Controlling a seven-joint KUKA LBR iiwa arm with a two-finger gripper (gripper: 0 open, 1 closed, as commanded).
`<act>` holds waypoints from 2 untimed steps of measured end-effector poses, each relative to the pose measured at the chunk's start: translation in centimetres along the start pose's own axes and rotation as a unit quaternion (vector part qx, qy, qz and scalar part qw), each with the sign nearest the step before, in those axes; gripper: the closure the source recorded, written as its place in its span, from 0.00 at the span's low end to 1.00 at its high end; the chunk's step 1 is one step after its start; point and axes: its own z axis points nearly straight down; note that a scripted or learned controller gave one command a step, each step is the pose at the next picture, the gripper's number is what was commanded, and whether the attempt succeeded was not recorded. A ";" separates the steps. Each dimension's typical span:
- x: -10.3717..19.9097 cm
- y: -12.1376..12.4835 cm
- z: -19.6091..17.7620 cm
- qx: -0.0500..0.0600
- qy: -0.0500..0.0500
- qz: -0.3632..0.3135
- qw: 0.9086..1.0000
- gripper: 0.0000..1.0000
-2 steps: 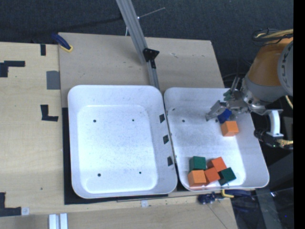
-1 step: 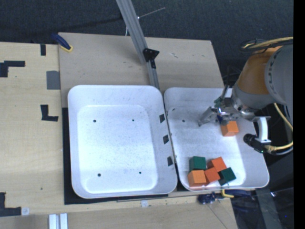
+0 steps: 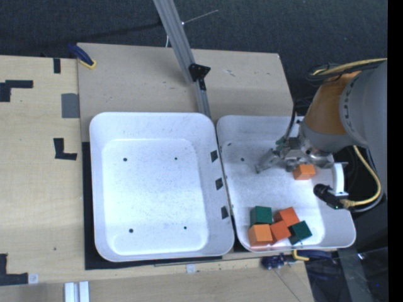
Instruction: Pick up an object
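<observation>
Blocks at the near edge: four small cubes huddle in the near corner of the right white plastic bin — a dark green cube, an orange cube just in front of it, a second orange cube and a second dark green cube to their right, all touching or nearly so.
Lone block: a fifth small orange cube sits farther back, near the right wall of the same bin, just below the wrist and right of the gripper.
Gripper: the two-finger gripper reaches leftward over the bin floor, well apart from the cluster; its thin grey fingers sit close together with nothing between them, clenched on air.
Arm: the grey arm with an orange band enters from the right.
Left bin: the shallow white bin lies beside the right one, rims touching.
Far side: a slanted grey metal bar crosses the wooden bench.
</observation>
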 end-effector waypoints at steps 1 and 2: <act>0.0 0.1 -1.2 -0.001 0.000 -0.001 1.000 1.00; -0.9 0.4 -7.0 -0.005 -0.001 0.001 1.000 1.00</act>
